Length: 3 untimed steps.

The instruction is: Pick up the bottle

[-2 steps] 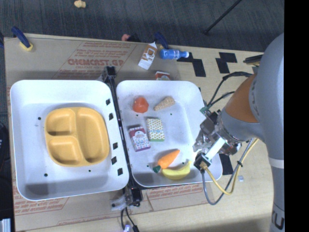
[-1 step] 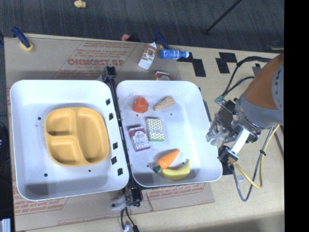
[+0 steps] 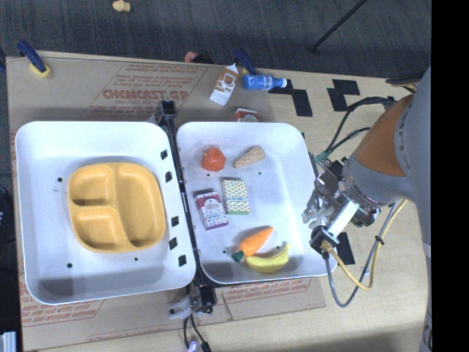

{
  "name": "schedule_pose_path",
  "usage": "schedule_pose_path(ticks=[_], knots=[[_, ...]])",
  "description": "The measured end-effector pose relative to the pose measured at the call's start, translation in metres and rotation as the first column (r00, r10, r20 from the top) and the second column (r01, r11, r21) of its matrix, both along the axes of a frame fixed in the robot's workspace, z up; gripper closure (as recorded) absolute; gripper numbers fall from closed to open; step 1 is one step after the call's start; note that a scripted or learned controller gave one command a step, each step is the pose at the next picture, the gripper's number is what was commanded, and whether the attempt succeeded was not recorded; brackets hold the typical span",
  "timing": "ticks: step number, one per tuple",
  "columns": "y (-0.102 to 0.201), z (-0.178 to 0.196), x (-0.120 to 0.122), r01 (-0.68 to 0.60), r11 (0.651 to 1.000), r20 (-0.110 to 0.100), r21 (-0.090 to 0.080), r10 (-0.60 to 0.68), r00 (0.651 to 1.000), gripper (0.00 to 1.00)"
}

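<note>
Overhead view of the tabletop (image 3: 110, 86), read left to right. The left bin (image 3: 29, 196) holds a yellow divided tray (image 3: 117, 205), well away from the gripper (image 3: 327, 224). The right bin (image 3: 289, 145) holds, far side to near side, a red tomato-like piece (image 3: 213, 159), a tan bread-like piece (image 3: 250, 156), two small cartons (image 3: 223, 203), a carrot (image 3: 256, 240) and a banana (image 3: 268, 260), the last two lying nearest the gripper. The blue bottle (image 3: 258, 83) lies on its side on the bare tabletop beyond the far rim of the right bin, well apart from the gripper and up-left of it, just beside a small white carton (image 3: 224, 85). The gripper sits at the right rim of the right bin; whether its fingers are spread or closed cannot be told at this angle, and nothing is visibly held.

Probable risks: the bottle lies outside both bins (a descent confined to the bins would miss it); its round body may roll on contact; the neighbouring carton may be caught instead; the trailing yellow cable (image 3: 352, 273) may snag on the bin rim.
</note>
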<state>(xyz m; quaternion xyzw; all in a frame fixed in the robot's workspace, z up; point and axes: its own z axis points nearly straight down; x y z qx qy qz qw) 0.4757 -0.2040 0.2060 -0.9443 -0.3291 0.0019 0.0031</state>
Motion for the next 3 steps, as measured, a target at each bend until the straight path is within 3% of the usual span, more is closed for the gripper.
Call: schedule_pose_path(ticks=[1, 2, 3], knots=[[-0.006, 0.037, 0.001, -0.347, 0.938, 0.004, -0.002, 0.347, 0.938, 1.00], [0.002, 0.024, 0.001, -0.221, 0.975, 0.002, 0.000, 0.221, 0.975, 1.00], [0.031, -0.007, 0.000, 0.133, 0.991, -0.001, 0.000, -0.133, 0.991, 1.00]])
